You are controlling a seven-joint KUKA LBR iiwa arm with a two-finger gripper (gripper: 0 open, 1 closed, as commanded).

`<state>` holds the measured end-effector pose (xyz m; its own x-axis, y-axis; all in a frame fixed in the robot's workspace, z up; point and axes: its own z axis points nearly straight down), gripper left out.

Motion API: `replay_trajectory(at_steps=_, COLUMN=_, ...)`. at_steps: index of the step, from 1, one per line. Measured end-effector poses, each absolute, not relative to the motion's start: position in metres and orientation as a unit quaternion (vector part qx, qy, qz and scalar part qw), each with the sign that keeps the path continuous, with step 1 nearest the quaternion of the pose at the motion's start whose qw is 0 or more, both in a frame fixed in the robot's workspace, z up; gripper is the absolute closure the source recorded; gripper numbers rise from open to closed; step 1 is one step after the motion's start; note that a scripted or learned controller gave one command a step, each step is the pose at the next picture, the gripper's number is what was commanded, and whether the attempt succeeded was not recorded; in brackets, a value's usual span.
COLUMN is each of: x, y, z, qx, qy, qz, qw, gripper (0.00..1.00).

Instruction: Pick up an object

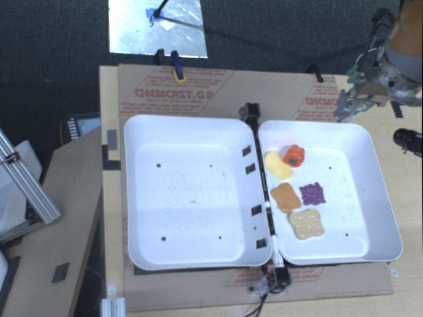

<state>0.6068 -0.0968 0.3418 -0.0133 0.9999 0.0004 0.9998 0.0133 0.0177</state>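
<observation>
Fingers of my gripper (pixel 345 108) hang over the far rim of the right bin (pixel 380 177), at about one o'clock from its middle; whether they are open or shut I cannot tell, and nothing shows between them. I judge I am parked high and clear to keep the camera's sight of the objects clustered against the bin's nine o'clock wall: an orange-red piece (pixel 294 154) touching a yellow piece (pixel 278 166), an orange slab (pixel 285 197), a purple cluster (pixel 312 193) and a tan piece (pixel 307 223). The left bin (pixel 142 177) lies beyond them at nine o'clock.

Grey arm (pixel 402 58), orange band above wrist, pale metallic fingers (pixel 345 107).
</observation>
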Motion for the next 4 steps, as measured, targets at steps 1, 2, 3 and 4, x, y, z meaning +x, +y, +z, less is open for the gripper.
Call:
replay_trajectory(at_steps=1, x=0.586, y=-0.011, z=0.387, qx=0.702, qy=0.712, qz=0.0041, qw=0.001, gripper=1.0)
replay_trajectory(at_steps=2, x=0.594, y=0.073, z=0.412, qx=0.703, qy=0.712, qz=0.0031, qw=0.0, gripper=1.0)
replay_trajectory(at_steps=3, x=0.624, y=0.138, z=0.365, qx=0.704, qy=0.711, qz=-0.0002, qw=-0.002, gripper=1.0)
replay_trajectory(at_steps=4, x=0.633, y=0.215, z=0.469, qx=0.703, qy=0.711, qz=0.0071, qw=0.002, gripper=1.0)
